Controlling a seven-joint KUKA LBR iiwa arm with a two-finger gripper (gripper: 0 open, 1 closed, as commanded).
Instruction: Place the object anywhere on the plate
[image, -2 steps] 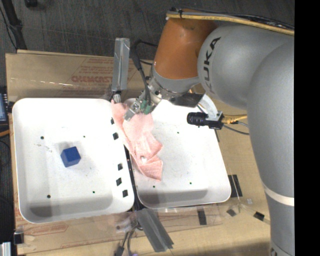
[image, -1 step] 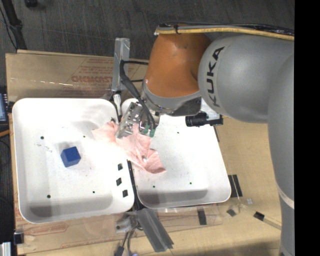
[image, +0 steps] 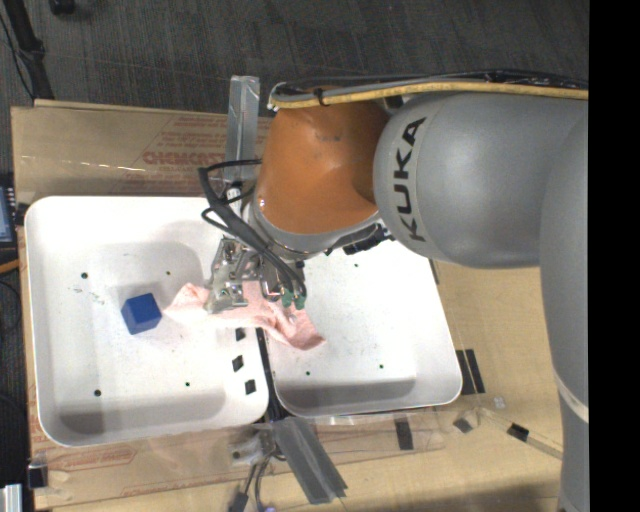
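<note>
Dark carpet surrounds the desk (image: 90, 135) with its two white bins. A pink cloth (image: 285, 322) lies draped over the rims where the left bin (image: 60, 330) and the right bin (image: 420, 340) meet. Directly above its left part are the jaws (image: 232, 292); I cannot tell if they are open. A blue cube (image: 142, 312) sits nearby in the left bin.

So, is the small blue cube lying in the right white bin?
No, the small blue cube rests on the floor of the left white bin, apart from the pink crumpled cloth that drapes across the bins' shared edge.
</note>
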